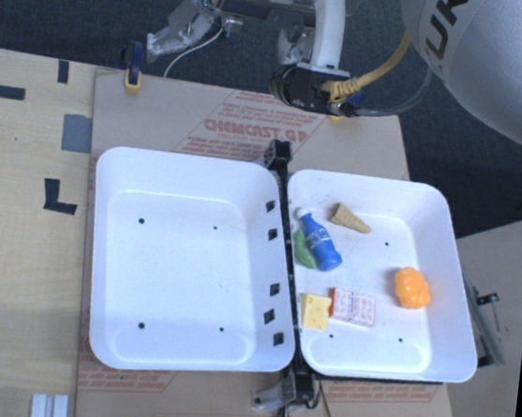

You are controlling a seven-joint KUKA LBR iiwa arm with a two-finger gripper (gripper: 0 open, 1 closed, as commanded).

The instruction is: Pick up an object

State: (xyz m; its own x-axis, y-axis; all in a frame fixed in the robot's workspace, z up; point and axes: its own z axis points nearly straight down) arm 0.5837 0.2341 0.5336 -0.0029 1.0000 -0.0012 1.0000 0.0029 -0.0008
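Arm [493, 52]: you see its grey bulk in the upper right corner of the view, high above the tabletop [11, 248]
Jaws: the tool end sits at the top edge of the view, beyond the far rims of both bins; you cannot tell how the jaws stand, and nothing shows between them
Right bin [451, 238]: lies below the jaws in the view and well apart from them; it carries every loose thing
Blue bottle [319, 241]: of the things, among the closest to the jaws; lying tilted near the wall shared by the bins; touching the green piece [303, 251] on its left
Tan cone [349, 217]: just beside the bottle, on the side towards the jaws; lying flat
Orange ball [412, 287]: farther from the jaws, out to the right; apart from the rest
Yellow block [315, 311]: farthest from the jaws; touching the red-and-white card [354, 307] to its right
Left bin [107, 231]: down and left of the jaws
Cardboard sheet [242, 130]: under both bins; its red print lies between the bins and the jaws
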